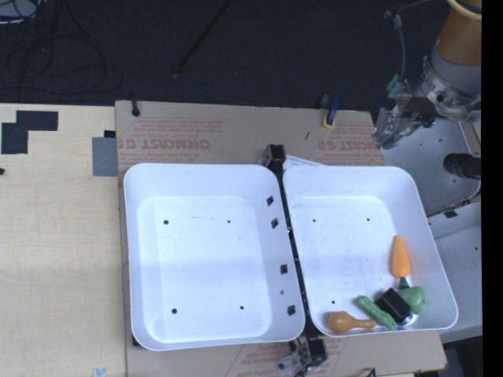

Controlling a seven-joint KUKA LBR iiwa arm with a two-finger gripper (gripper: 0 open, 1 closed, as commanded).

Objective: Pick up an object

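camera view | gripper [391,129] upper right, above bins, can't tell its state | targets clustered lower right of right bin [346,183]: orange carrot [400,257], green piece [376,310], black block [394,305], tan gourd [348,321] | prob light, stiff plastic, slick | you'd best take the carrot mid-body, it sits apart from the pile

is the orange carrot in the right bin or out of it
In. The orange carrot lies flat on the right bin's floor, near its right wall.
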